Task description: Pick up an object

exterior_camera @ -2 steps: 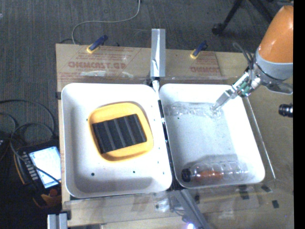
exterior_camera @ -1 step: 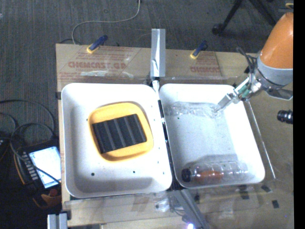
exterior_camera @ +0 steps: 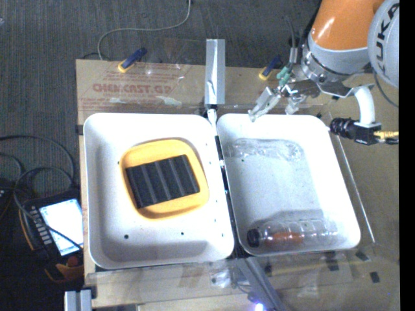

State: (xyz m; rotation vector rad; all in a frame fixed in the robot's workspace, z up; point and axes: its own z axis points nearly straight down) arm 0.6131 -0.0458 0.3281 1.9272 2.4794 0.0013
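Gripper (exterior_camera: 275, 101) is hanging over the far rim of the right bin (exterior_camera: 337, 173), at about eleven o'clock of that bin, with the arm (exterior_camera: 347, 24) reaching in from two o'clock. You are seeing its fingers spread apart and gripping nothing. Bottle (exterior_camera: 293, 233), a clear one with a dark cap, is lying against the near wall of the same bin, at about six o'clock from the gripper and well apart from it. Its long axis is running from nine o'clock to three o'clock, cap toward nine. Judged from this, the coming move is calling for a traverse toward six o'clock across the bin floor, then a descent with the fingers straddling the bottle across its width. Yellow tray (exterior_camera: 165, 177) with a black ribbed insert is lying in the left bin (exterior_camera: 104, 135), farther off at about eight o'clock.
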